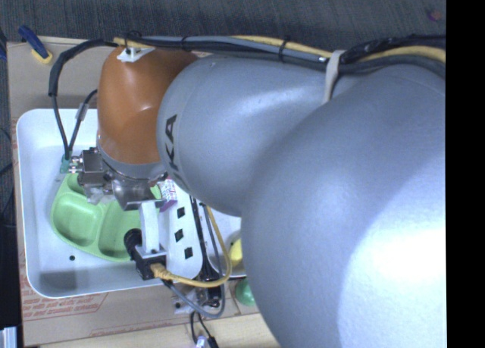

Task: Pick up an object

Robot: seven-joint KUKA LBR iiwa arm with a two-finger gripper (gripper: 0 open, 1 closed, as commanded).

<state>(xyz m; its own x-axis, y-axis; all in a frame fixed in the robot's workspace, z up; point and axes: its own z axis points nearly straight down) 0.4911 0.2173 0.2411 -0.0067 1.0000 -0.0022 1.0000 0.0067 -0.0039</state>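
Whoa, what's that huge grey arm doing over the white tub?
A grey robot arm with an orange band reaches down into the left white bin, its wrist low over a pale green dish. The arm's own bulk hides whether anything is grasped. A small yellow thing and a small green thing peek out beside it.

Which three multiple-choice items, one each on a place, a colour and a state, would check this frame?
1. The green dish lies:
A. on the carpet
B. in the white bin
C. on the cardboard

2. The band on the arm is:
A. blue
B. orange
C. white

3. The arm is:
A. parked clear of the bench
B. folded upright
C. stretched over the bin

Answers:
1. B, the dish rests on the bin's floor.
2. B, the band shows orange against the grey.
3. C, its end hangs above the dish.
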